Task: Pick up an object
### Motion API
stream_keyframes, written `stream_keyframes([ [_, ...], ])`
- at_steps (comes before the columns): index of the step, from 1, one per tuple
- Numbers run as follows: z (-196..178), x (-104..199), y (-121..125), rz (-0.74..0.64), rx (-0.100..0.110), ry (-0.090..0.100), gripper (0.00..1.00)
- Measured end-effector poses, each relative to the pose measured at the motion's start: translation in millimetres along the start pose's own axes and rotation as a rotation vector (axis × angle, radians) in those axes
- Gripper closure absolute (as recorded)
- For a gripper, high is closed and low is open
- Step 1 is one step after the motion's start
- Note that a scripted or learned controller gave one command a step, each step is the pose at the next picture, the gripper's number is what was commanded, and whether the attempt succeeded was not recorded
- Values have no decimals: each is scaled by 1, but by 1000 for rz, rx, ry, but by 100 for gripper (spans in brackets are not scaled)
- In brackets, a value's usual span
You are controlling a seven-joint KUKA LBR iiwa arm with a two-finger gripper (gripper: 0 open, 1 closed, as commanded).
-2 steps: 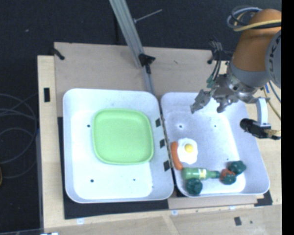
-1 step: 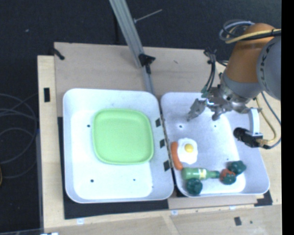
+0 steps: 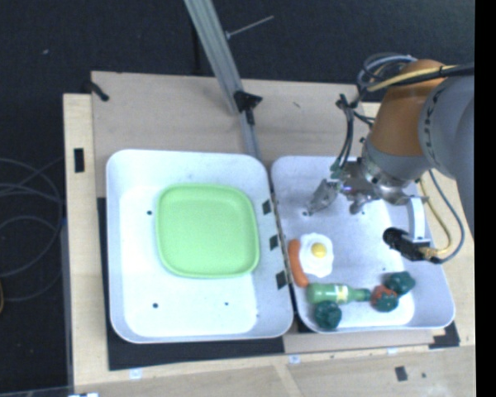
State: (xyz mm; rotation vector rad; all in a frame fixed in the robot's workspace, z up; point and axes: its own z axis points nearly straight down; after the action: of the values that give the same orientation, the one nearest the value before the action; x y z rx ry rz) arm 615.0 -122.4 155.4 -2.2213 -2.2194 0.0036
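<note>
My gripper [image 3: 338, 200] hangs over the back half of the right bin [image 3: 430, 259], its two fingers spread apart and open, with only white bin floor between them. Just in front of it lies a toy fried egg [image 3: 317, 253], apart from the fingers. An orange carrot-like piece [image 3: 295, 262] rests along the egg's left side. Along the bin's front edge lie a green bottle [image 3: 337, 293], a dark green broccoli piece [image 3: 326, 313], a red and green toy [image 3: 385, 299] and another dark green piece [image 3: 401, 282].
The left bin [image 3: 132, 222] holds a light green square plate [image 3: 207, 230]. A grey metal rod [image 3: 219, 48] slants down from the back to the gap between the bins. Cables and a black fitting [image 3: 401, 241] hang from the wrist at the right.
</note>
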Motion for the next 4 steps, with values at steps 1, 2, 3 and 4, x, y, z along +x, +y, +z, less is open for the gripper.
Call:
stream_keyframes([
  [1,-13,0,1,1,-5,1,100],
  [2,-76,1,4,-1,-9,0,100],
  [3,-124,1,4,-1,-8,0,100],
  [4,-108,51,-13,-3,-3,1,100],
])
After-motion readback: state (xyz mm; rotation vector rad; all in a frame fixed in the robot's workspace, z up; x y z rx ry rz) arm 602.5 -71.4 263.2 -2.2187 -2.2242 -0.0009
